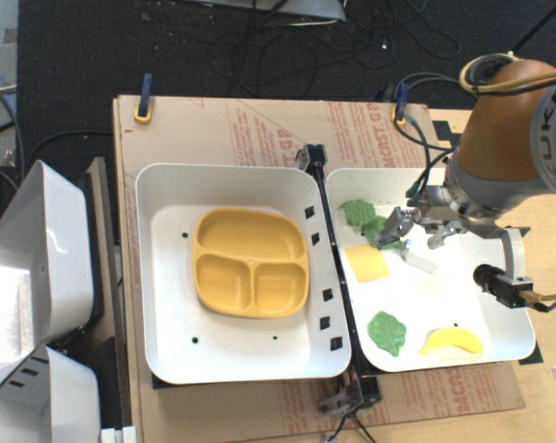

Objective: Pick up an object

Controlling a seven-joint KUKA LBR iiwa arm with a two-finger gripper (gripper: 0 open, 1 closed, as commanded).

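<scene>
The right bin [500,284] holds a dark green bumpy piece [356,212] at its far left, a pale yellow square block [368,264] in front of that, a green leafy piece [386,331] and a yellow banana [452,341] near the front wall. My gripper [415,238] hangs low over the bin's left half, just right of the dark green piece and behind the yellow block. It is open, with nothing between its fingers. A small white piece [421,262] lies right below it.
A yellow divided plate [252,261] lies in the left bin [163,275]. A black divider [332,247] runs between the bins. A black attachment [498,284] on the arm hangs over the right bin's right side. White containers [33,266] stand off the bench at left.
</scene>
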